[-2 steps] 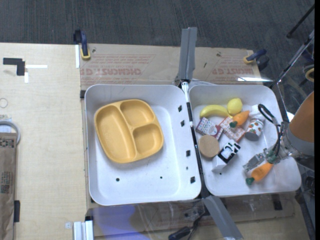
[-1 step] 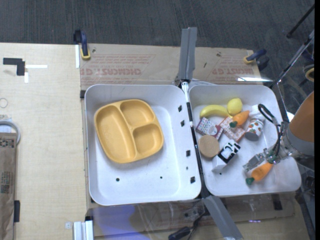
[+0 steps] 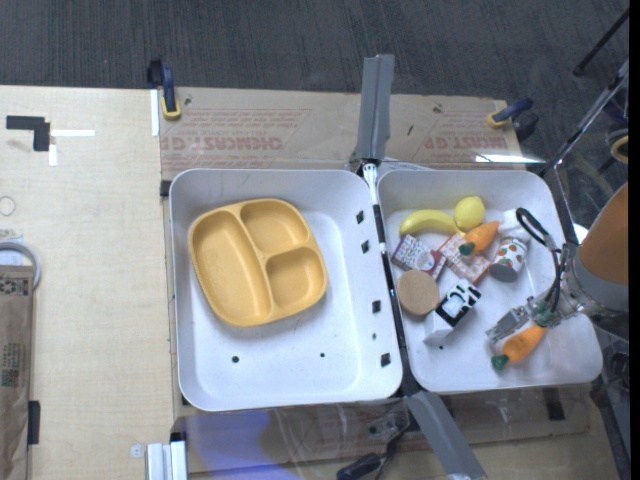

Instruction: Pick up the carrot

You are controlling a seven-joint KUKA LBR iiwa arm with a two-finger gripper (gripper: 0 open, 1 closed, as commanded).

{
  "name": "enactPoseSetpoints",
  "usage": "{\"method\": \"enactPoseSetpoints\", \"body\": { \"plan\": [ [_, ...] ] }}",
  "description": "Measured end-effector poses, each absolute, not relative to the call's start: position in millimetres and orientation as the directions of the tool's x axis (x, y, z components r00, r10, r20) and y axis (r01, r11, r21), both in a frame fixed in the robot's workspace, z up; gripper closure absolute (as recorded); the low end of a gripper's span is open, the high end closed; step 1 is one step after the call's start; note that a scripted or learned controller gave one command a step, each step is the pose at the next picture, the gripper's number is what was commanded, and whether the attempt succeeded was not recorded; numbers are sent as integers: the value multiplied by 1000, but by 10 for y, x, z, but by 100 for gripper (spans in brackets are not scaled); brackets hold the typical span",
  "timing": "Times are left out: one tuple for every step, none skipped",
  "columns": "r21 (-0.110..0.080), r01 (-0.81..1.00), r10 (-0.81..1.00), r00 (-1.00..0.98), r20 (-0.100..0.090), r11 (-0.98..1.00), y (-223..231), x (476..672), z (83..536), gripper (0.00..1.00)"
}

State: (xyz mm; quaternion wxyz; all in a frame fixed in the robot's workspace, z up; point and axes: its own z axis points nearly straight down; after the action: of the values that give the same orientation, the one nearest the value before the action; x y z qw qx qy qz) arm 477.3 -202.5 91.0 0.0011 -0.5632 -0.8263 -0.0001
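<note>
A carrot (image 3: 522, 343) is seen low in the right-hand bin (image 3: 575, 368), near its front right corner, with its long axis slanted from the green tip at lower left up to the orange butt at upper right. The tool (image 3: 527, 318) is found directly over that upper end, touching or all but touching it, though whether it is released or clenched cannot be told. A second carrot (image 3: 481, 236) lies well apart, beside the lemon (image 3: 469, 211).

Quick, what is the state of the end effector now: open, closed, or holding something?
End effector: low in the right bin, at the near carrot; open or closed cannot be told, and no grasp is visible.
</note>
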Motion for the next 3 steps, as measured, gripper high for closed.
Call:
{"method": "enactPoseSetpoints", "body": {
  "plan": [
    [-1, 931, 931, -366, 2, 366, -2025, 4773, 910, 0],
    [-1, 931, 931, -366, 2, 366, -2025, 4773, 910, 0],
    [-1, 931, 931, -366, 2, 366, -2025, 4773, 910, 0]
  ]
}}
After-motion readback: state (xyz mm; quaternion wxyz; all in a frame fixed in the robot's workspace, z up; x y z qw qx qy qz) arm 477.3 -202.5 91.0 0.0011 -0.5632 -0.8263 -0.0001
